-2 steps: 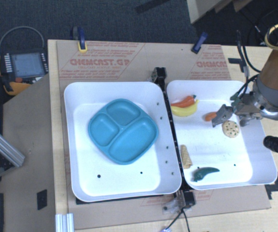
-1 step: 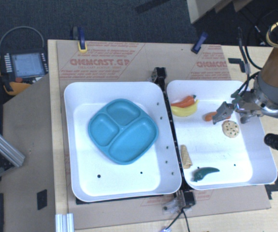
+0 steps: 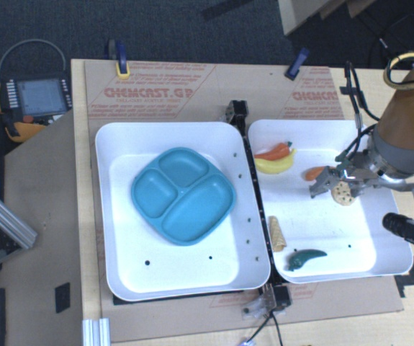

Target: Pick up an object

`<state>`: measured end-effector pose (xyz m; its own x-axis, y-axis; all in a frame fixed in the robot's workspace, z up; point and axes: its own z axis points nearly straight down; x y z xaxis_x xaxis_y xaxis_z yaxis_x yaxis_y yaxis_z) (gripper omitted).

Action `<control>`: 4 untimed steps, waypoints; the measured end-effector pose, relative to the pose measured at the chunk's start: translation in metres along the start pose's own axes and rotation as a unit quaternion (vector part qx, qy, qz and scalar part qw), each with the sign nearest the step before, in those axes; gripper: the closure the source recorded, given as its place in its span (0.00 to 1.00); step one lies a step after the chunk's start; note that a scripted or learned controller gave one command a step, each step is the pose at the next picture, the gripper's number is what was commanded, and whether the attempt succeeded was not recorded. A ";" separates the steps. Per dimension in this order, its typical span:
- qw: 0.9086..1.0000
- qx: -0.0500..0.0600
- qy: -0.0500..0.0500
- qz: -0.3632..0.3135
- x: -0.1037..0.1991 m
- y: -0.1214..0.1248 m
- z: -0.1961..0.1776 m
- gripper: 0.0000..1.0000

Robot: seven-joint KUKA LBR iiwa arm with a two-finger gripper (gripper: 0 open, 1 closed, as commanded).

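The right bin (image 3: 358, 262) holds several toy foods. A yellow banana (image 3: 275, 164) lies at the back left with a red chili pepper (image 3: 275, 151) on it. A small orange piece (image 3: 312, 171) sits just right of them. Near the front are a tan cone-shaped piece (image 3: 276, 233) and a dark green pepper (image 3: 306, 256). My gripper (image 3: 338, 183) hangs low over the bin's middle, open, its fingers spread to either side of a round speckled cookie (image 3: 344, 194). The cookie looks to be resting on the bin floor.
The left bin (image 3: 120, 265) holds a blue divided plate (image 3: 183, 194). A black divider (image 3: 253, 193) runs between the bins. The arm with its orange band (image 3: 408, 114) covers the right bin's far right side.
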<state>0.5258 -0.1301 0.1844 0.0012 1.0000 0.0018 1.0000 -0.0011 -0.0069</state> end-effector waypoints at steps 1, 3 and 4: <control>1.000 -0.002 0.000 0.000 0.005 -0.002 0.042 0.00; 1.000 -0.004 -0.001 0.000 0.005 -0.001 0.082 1.00; 1.000 -0.006 -0.002 0.000 0.004 -0.011 0.029 1.00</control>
<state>0.5149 -0.1262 0.1555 0.0007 1.0000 -0.0021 1.0000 -0.0007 0.0058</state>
